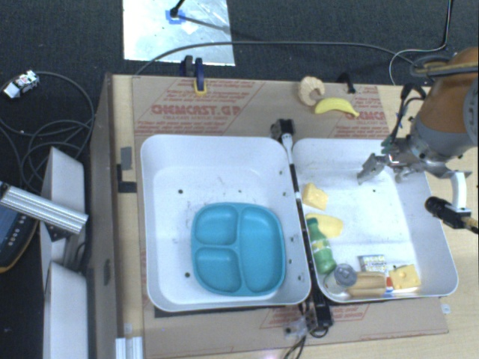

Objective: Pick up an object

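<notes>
You've got two white bins here, the left bin [161, 163] and the right bin [434, 245]. One blue divided plate [238, 247]. One banana [335, 107] on the bench. One green bottle [322, 249]. Two yellow cheese wedges, one [314, 197] up top, another [406, 277] at the corner.

Light-blue three-compartment plastic plate [239, 248] in the plain white left bin [161, 167]. Plain white right bin [426, 234]: pale-yellow cheese wedge [315, 197], green bottle with yellow top [322, 250], tan bread roll [369, 283], yellow holed cheese block [405, 277]. Yellow banana [335, 107] on tan bench board printed with red lettering [196, 109]; arm [449, 114] grey with orange band.
</notes>
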Available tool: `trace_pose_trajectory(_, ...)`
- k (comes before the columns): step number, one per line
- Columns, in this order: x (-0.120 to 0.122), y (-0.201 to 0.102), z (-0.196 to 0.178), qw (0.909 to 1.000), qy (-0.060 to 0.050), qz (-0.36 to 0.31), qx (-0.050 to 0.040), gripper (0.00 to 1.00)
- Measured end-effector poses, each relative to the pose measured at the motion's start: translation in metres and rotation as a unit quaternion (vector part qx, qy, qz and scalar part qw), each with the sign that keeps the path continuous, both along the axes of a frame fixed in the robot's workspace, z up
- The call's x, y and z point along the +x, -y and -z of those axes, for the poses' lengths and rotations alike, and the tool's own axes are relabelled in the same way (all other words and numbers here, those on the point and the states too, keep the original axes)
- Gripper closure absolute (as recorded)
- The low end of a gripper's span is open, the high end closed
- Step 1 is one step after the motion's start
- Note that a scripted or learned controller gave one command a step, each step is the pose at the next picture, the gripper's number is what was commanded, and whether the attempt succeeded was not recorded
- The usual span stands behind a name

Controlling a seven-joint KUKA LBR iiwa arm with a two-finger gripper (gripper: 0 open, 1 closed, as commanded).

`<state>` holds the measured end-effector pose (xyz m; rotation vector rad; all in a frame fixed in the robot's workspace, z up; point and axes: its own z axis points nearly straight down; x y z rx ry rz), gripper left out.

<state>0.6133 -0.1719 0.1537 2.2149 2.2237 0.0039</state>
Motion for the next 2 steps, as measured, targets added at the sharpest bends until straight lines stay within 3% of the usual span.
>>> trace_pose_trajectory(1,0.011,-0.005,0.016,1.0000,-0.001,0.000,-0.0002,0.00)
trace_pose_trajectory(2,0.055,-0.008,0.030,1.0000,0.000,0.000,-0.0002,0.00)
